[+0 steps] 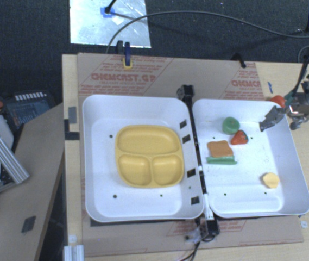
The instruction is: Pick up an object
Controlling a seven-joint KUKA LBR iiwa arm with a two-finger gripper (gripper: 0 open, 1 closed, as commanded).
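Note:
The right bin (292,162) holds several small items. A green round piece (231,125) lies near its back, with a red piece (239,137) just in front of it. A tan slice on a green strip (220,150) sits left of centre, and a yellow lump (271,180) lies toward the front right. My gripper (282,122) hovers over the bin's back right part, to the right of the green and red pieces and apart from them. Its fingers are spread and nothing is between them. A small orange-red blob (277,100) shows just behind the gripper.
The left bin (97,162) carries a yellow three-compartment plate (149,155). A black divider with clips (193,151) runs between the bins. A grey box and metal rail (2,145) stand off the bench at the left. Cables cross the dark floor behind.

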